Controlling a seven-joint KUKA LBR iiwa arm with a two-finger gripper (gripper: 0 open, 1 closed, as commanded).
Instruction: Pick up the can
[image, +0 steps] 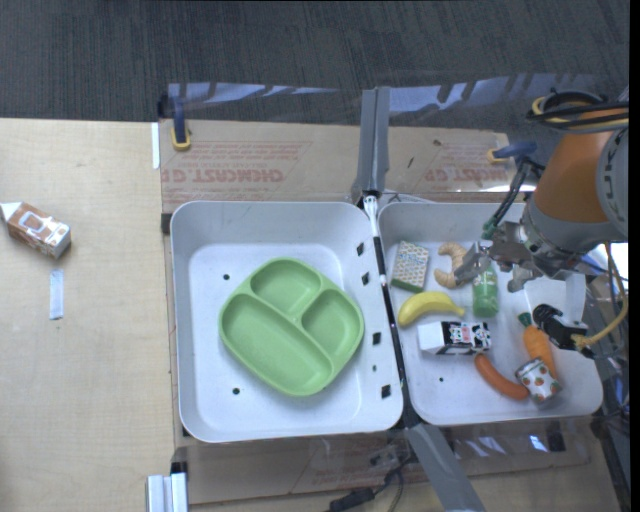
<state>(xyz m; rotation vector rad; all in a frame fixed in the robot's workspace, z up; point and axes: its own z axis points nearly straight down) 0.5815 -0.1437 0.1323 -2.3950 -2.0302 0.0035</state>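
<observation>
The can (537, 380) is small and white with a red and green print. It lies near the front right corner of the right bin (580, 405), touching the end of a red sausage (499, 378). My gripper (492, 258) hangs over the back middle of that bin, just above a green bottle (485, 292). It is well behind and to the left of the can, and nothing shows as held in it.
The right bin also holds a banana (430, 306), a white box (455, 337), a carrot (540, 346), a speckled sponge (410, 265) and a tan pastry (452, 263). A green divided plate (290, 326) lies in the left bin (200, 300). A small carton (38, 230) sits far left on the bench.
</observation>
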